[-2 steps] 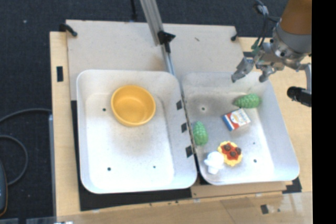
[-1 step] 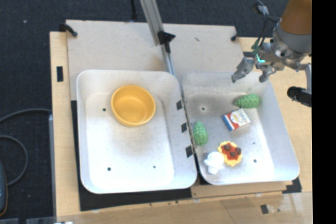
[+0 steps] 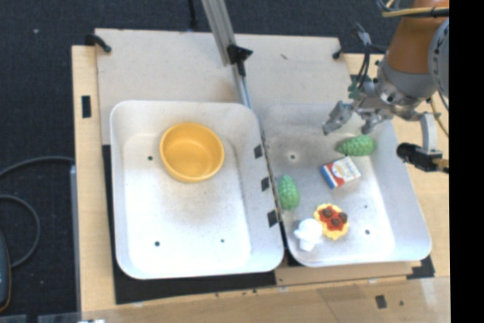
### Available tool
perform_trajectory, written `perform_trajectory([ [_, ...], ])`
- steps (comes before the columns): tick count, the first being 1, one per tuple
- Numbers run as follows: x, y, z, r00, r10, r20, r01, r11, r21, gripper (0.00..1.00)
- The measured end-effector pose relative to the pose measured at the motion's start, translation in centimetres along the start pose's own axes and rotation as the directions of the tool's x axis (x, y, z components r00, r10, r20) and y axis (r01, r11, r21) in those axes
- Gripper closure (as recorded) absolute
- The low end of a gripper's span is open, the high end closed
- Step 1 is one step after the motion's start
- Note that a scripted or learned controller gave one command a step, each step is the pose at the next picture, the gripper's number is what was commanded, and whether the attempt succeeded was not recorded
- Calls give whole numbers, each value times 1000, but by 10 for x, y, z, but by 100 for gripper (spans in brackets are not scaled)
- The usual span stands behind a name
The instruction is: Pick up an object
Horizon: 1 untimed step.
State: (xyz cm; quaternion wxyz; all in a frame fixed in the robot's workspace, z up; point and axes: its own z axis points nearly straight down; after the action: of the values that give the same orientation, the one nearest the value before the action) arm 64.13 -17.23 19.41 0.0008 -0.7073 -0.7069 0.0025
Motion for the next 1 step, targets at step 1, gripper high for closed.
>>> perform_trajectory([
  [1,2,3,62,1000,-2,0,2,1000,0,0],
])
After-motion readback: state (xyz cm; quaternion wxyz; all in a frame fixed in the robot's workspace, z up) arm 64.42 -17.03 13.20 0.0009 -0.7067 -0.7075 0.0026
